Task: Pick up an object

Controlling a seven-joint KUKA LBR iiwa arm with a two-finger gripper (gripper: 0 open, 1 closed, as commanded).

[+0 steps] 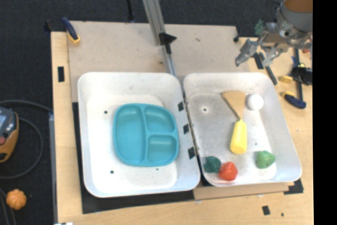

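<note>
Nearest the lens, along the front wall of the right bin [284, 129], sit three small rounded pieces: a dark green one [212, 164], a red one [228, 171] touching it, and a brighter green one [264, 158] set apart to the right. All look like smooth moulded plastic. Behind them a yellow, bottle-shaped piece [238, 137] lies lengthwise, its narrow end pointing at a flat tan wedge [233, 100]. A small white ball [255, 102] rests just beside the wedge.

The left bin [95, 113] carries a teal compartment tray [145, 134] with three recesses and rounded corners, lying flat.

The gripper [256, 54] hangs above the bench beyond the right bin's far right corner, well apart from every object. Its two fingers appear spread, with nothing between them. Grey arm and orange band rise toward the upper right.

Both bins are matte white, speckled with scuff marks. They rest on a pale board bench over dark flooring. An aluminium extrusion post [151, 2] rises behind the bins. An orange ball [16, 198] lies off the bench at lower left.
</note>
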